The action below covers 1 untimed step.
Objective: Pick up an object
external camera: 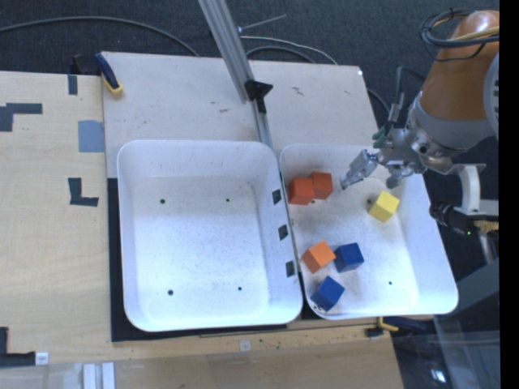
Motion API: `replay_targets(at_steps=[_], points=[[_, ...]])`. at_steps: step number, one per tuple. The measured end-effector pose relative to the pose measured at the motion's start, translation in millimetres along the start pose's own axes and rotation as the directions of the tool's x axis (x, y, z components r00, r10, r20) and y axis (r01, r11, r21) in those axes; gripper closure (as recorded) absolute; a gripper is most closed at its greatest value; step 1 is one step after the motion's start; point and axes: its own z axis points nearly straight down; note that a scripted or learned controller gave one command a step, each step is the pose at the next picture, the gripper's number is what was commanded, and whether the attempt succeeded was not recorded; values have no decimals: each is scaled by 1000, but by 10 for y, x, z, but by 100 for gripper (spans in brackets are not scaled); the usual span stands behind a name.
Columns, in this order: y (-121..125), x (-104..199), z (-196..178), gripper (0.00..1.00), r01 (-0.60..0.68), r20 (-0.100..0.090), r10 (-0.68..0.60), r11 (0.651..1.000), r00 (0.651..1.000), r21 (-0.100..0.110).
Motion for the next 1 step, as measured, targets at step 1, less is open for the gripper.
replay_targets(at_steps=[1], points=[[354,84,1092,0,1,0,-1,1000,1000,7]])
